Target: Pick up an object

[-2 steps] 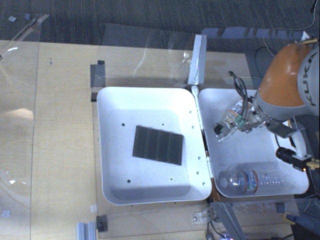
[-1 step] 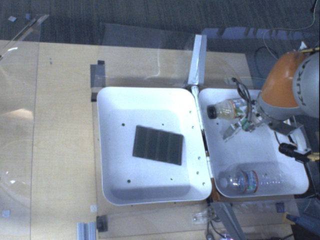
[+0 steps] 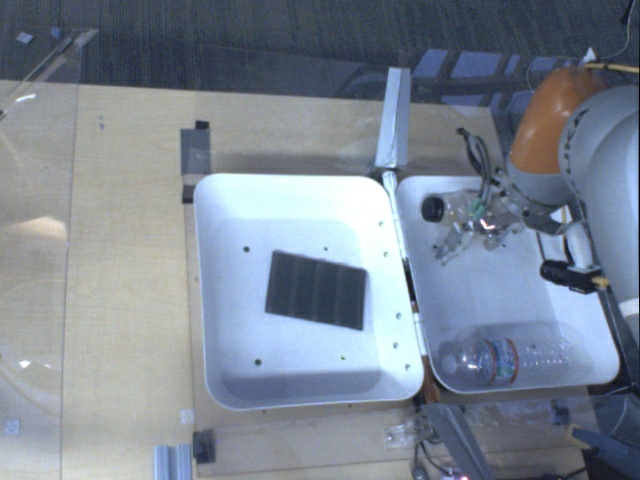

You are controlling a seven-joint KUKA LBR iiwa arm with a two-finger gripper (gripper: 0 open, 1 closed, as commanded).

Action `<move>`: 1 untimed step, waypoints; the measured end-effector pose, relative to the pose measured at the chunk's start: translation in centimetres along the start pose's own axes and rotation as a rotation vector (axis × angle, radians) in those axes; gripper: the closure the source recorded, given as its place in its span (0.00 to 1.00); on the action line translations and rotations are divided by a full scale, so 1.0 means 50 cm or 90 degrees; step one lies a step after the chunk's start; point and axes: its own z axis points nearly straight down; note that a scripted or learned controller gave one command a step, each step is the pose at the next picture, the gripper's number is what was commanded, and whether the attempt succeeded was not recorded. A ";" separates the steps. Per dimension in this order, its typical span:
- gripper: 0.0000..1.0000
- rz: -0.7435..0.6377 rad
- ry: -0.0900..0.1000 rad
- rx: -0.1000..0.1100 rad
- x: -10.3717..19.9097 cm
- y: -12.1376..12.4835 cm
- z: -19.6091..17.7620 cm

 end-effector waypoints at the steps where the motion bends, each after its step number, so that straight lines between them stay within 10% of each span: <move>1: 0.00 0.040 -0.008 -0.009 0.000 -0.002 -0.022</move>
